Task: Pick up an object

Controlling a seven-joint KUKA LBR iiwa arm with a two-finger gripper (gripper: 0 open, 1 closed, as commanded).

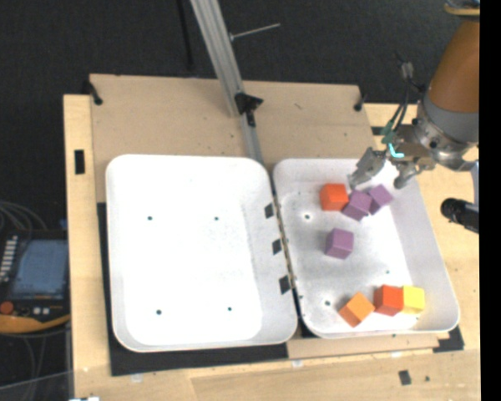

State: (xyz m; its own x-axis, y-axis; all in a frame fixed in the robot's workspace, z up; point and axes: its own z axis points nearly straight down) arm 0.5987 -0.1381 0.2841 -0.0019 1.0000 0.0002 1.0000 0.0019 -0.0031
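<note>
My gripper hangs over the far part of the right bin, its two fingers spread apart with nothing between them. Just below it sit an orange cube and two purple cubes close together. A third purple cube lies alone near the bin's middle. At the near edge lie an orange cube, a red cube and a yellow cube in a row.
The left bin stands beside the right one, joined by black clips along the shared edge. A slanted metal rail runs from the top down to the bins' far edge. A screen device sits at far left.
</note>
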